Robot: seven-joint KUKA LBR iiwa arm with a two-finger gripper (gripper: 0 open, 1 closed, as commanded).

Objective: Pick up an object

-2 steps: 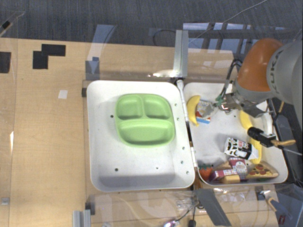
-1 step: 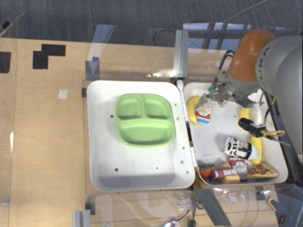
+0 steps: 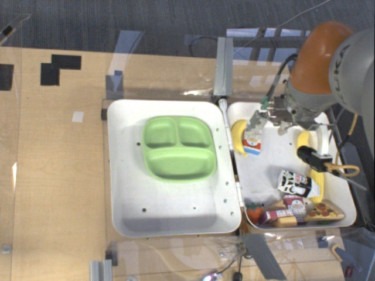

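A green three-compartment plastic tray point(image 3: 179, 147) lies in the left white bin point(image 3: 126, 174). In the right white bin point(image 3: 263, 180), a yellow banana point(image 3: 237, 136) rests against the left wall, its long axis running up and down the view. Just beside it, the gripper point(image 3: 256, 129) grasps a small white carton with red and blue print point(image 3: 252, 141), which hangs roughly upright. A black-and-white patterned packet point(image 3: 294, 183) lies further right.

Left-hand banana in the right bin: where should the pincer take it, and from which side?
Grip the banana across its middle, coming straight down. It lies flat along the bin's left wall, curving lengthwise, so close across its narrow width. The wall crowds one side and a small carton the other; I'd expect a tight fit.
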